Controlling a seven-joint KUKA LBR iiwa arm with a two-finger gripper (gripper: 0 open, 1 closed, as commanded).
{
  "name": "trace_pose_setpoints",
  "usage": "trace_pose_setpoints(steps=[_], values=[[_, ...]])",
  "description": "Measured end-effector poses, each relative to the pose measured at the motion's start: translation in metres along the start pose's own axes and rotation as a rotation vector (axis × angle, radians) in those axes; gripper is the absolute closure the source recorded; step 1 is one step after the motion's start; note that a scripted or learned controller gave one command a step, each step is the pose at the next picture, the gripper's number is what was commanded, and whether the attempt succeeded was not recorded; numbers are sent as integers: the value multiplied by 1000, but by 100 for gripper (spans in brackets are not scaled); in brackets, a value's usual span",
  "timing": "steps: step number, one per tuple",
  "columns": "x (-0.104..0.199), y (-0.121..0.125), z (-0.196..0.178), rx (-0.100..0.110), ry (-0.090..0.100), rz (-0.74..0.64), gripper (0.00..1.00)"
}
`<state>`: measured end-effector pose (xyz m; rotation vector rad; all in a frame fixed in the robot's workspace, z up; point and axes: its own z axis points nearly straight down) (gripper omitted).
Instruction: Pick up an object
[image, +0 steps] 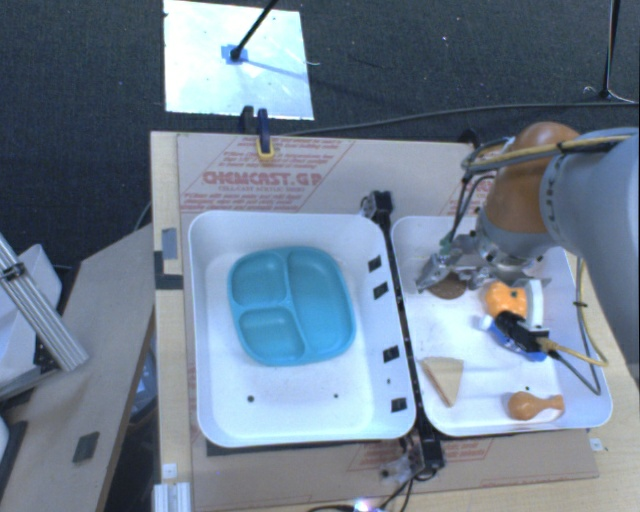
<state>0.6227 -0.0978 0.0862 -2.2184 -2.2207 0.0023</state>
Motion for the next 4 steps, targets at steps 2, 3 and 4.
trace_pose_setpoints(steps=[2,3,4], values=[[1,8,-81,-11,-2,-3,100],[1,10,-136,-11,-2,-3,100],[66,12,-138,-5,1,-9,100]])
